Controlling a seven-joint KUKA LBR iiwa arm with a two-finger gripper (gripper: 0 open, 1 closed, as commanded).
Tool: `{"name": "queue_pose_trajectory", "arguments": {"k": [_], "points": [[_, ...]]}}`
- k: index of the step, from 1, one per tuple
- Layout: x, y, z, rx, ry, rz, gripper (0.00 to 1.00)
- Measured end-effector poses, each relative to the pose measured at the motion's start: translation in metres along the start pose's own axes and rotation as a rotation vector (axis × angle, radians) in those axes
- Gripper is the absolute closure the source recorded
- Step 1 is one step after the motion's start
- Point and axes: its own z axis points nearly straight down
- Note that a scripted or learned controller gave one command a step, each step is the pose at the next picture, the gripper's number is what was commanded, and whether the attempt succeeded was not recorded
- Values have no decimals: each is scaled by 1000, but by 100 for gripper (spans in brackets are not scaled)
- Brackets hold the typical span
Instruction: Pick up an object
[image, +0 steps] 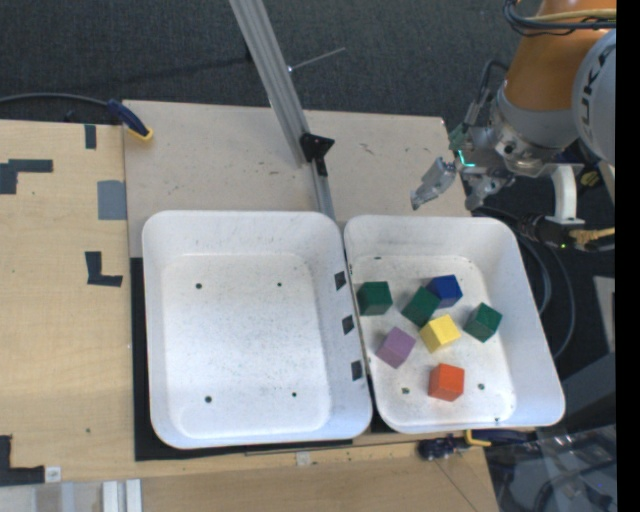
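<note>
Gripper (437, 186): hangs above the bench, just beyond the far rim of the right bin (520, 260); nothing sits between its fingers, and whether they are spread or closed cannot be told from this angle.
Arm (548, 80): grey with an orange band, reaching in from the right, behind the right bin.
Left bin (160, 240): touches the right bin's left side.
Green cube (375, 297): leftmost in the right bin, near its left wall.
Purple cube (395, 346): nearer the front.
Dark green cube (420, 305): central, touching the blue cube (446, 290).
Yellow cube (439, 332): central, close beneath both.
Orange cube (446, 381): nearest the front rim, standing clear.
Second green cube (483, 321): nearest the right wall.
Handling: these cubes look small, light, rigid and smooth.
Best hold: probably the orange cube, pinched across two opposite flat faces.
</note>
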Motion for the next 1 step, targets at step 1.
{"name": "queue_pose_trajectory", "arguments": {"k": [1], "points": [[11, -2, 52, 5, 0, 0, 0]]}}
